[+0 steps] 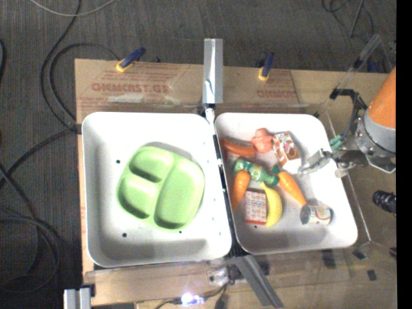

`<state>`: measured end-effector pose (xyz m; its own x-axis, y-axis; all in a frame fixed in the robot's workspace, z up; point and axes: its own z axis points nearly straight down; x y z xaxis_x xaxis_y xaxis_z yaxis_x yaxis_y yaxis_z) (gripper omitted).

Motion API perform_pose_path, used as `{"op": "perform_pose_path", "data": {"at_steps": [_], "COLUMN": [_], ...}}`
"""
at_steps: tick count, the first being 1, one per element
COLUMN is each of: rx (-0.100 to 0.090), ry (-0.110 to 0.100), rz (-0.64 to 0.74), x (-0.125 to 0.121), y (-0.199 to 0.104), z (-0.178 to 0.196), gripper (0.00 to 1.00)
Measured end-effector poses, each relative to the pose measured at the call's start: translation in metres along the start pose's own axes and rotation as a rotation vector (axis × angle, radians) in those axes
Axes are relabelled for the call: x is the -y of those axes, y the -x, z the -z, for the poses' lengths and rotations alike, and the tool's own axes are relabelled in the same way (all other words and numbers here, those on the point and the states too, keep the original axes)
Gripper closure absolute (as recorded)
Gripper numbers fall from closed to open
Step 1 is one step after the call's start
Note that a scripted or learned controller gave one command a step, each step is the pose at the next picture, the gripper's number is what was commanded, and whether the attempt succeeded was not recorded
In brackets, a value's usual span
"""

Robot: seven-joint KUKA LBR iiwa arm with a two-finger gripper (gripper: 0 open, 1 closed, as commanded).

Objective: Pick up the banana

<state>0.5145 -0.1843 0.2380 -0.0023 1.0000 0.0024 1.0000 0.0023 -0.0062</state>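
I am hovering my gripper (317, 161) at the right bin (335, 234), to the right of the banana (275, 206).

The banana is lying in that bin's front half, touching a small carton (255, 206), with two carrots (240, 187) (291, 186), a can (316, 214) and other toy food around it. The left bin (106, 240) is holding a green divided plate (161, 187). My fingers are holding nothing; how far apart they are I cannot tell.

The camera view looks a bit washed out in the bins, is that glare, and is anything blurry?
In the camera view, the white bins are brightly lit and nearly bleach out, the green tray glows, the banana stays readable, and the gripper looks slightly soft; a small light flares at the bottom edge.
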Motion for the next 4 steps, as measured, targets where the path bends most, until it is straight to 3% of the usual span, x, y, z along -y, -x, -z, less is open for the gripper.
{"op": "perform_pose_path", "data": {"at_steps": [1, 2, 3, 4], "rx": [0.000, 0.002, -0.001, 0.004], "ry": [-0.001, 0.008, 0.001, -0.002], "rz": [0.149, 0.223, 0.223, 0.068], "x": [-0.013, 0.006, 0.008, 0.026], "y": [-0.068, -0.080, -0.080, -0.174], "z": [-0.073, -0.143, -0.137, -0.057], "gripper": [0.00, 0.00, 1.00, 1.00]}}
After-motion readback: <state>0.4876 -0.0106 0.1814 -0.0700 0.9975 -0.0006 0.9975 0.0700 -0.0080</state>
